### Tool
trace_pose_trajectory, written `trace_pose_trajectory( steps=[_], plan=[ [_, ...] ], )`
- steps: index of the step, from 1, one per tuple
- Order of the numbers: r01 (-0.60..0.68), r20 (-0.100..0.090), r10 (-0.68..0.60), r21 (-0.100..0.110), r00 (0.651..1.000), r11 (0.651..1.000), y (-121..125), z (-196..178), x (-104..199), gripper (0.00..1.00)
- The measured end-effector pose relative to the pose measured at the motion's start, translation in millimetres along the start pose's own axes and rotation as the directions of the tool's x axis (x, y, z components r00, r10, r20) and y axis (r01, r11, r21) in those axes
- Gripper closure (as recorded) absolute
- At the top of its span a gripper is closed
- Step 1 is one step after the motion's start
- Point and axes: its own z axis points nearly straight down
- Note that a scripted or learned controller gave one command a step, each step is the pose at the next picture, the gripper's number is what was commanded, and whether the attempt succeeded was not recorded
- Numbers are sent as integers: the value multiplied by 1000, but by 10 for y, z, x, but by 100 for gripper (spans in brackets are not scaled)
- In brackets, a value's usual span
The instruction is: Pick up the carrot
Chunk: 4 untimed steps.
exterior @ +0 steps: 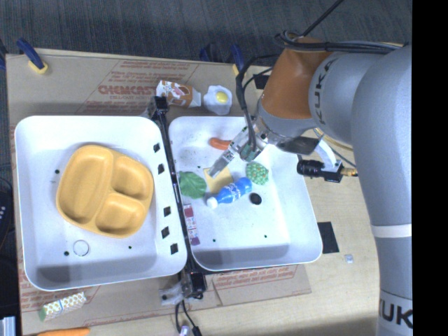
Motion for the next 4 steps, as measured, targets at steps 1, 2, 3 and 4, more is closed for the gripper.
trace_pose_trajectory(
  steps=[1, 2, 3, 4],
  plan=[
    [205, 3, -205, -1, 979, 979, 446, -290, -42, 0],
    [73, -1, -73, 1, 997, 997, 239, 540, 240, 0],
    [125, 3, -125, -1, 992, 992, 675, -476, 258, 0],
    [111, 0, -111, 1, 994, 994, 888, -463, 710, 0]
  ],
)
